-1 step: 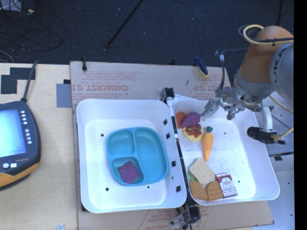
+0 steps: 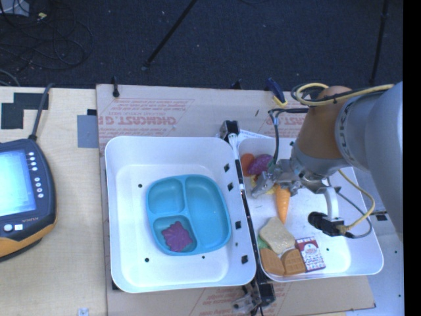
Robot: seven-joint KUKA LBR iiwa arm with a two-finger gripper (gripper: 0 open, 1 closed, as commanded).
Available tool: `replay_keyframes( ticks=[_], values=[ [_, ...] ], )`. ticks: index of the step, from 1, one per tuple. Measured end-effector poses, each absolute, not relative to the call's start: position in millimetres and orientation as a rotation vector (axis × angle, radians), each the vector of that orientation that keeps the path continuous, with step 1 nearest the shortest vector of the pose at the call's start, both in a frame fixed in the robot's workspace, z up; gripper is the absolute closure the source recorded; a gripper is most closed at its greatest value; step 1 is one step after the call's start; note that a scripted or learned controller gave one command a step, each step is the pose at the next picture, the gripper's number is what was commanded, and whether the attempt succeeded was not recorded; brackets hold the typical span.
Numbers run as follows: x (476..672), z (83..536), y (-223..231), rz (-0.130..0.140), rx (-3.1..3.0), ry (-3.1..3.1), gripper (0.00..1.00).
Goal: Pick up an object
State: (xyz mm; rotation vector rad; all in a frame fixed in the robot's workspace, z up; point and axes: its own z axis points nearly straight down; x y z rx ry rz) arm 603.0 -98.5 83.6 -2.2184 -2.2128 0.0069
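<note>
Carrot [image 2: 282,204] lies in the right bin [image 2: 368,259], its thick end just below the gripper [image 2: 273,180]; whether the gripper is released or clenched, I cannot tell. Left of the gripper sits the left bin [image 2: 125,170] with a blue 3-compartment tray [image 2: 197,203] holding a purple piece [image 2: 175,236]. Below the gripper lie a bread slice [image 2: 276,236] and a small red carton [image 2: 310,253].
</note>
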Motion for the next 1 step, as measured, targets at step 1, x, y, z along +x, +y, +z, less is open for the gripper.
replay_keyframes(
  ticks=[1],
  values=[
    [573.9,86.9,-98.7,0.006,-2.218,-2.217,0.0]
  ],
)
